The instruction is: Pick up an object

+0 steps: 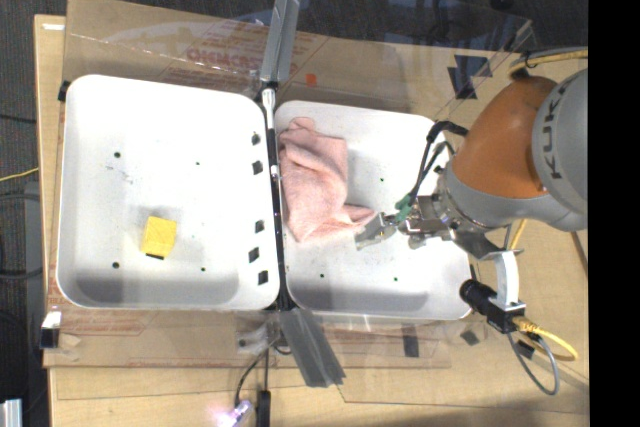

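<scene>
Pink cloth (314, 179) lies crumpled in the right bin (420, 300), bunched against the divider side, and its lower right corner reaches out to just beside the tips of the jaws (372, 231). Those jaws sit low over the bin floor, pointing toward the cloth from its right; whether they are spread or closed, I cannot tell from where the camera stands, and no fabric shows between them. Behind the jaws the grey arm (520, 155) with its orange band leans in over the bin's right rim. Far off beyond the cloth, across the divider, a small yellow block (159, 236) rests on the floor of the left bin (90, 105). Both bins stand on the bench (140, 35), side by side and touching.
</scene>
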Tool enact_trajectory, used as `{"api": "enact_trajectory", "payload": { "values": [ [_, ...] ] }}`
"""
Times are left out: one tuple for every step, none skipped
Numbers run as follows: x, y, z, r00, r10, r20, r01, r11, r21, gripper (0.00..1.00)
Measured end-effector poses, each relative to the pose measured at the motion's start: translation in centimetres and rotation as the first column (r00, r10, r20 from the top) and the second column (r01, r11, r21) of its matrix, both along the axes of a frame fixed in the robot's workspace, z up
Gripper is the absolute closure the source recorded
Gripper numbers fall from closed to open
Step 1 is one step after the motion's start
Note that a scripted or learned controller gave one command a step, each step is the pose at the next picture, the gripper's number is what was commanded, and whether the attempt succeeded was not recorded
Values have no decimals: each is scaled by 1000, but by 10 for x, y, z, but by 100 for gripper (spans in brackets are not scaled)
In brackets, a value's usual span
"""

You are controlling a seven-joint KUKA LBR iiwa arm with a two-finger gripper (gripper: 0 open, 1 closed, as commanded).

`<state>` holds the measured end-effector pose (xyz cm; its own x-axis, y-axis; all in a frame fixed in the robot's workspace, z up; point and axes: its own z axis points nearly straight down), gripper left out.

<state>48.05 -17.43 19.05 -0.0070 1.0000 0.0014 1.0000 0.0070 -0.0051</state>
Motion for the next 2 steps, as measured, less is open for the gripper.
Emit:
{"api": "enact_trajectory", "payload": {
  "values": [
    [42,-17,-65,999,40,2,-40,999,-1,0],
    [117,-29,-99,982,189,3,-189,982,0,0]
  ]
}}
